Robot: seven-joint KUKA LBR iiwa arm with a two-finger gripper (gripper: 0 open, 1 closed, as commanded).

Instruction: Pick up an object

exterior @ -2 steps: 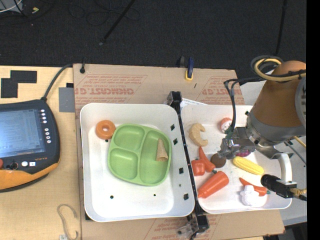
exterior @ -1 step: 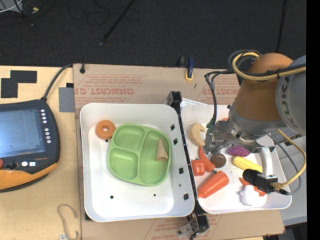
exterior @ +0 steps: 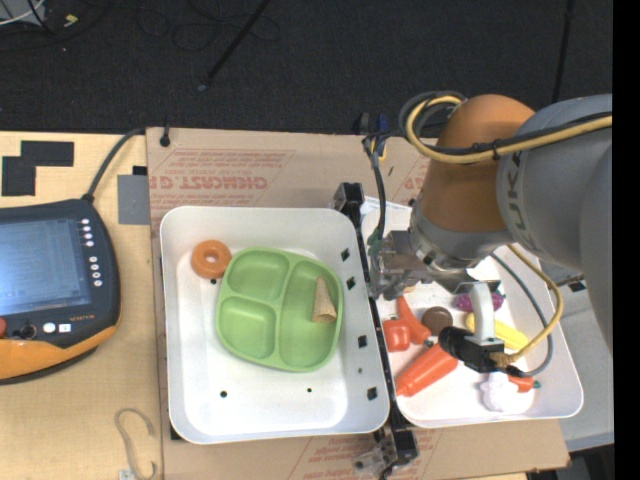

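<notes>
Gripper [exterior: 388, 286] sits low at the left side of the right bin [exterior: 556, 380], close to the wall btwn the bins; open or closed - can't tell, and nothing is seen held; just below it a red-orange piece [exterior: 400, 329], w/ a brown ball [exterior: 437, 318] beside that and an orange carrot [exterior: 429, 368] lying slantwise nearer the front; a white fluffy thing [exterior: 495, 394] at the front right; in the left bin [exterior: 250, 410] a green divided plate [exterior: 270, 313] - a brown cone [exterior: 323, 300] in its right compartment; an orange ring [exterior: 211, 258] at the plate's upper-left edge; a pendant w/ screen [exterior: 50, 278] lies on the bench, far left.
</notes>
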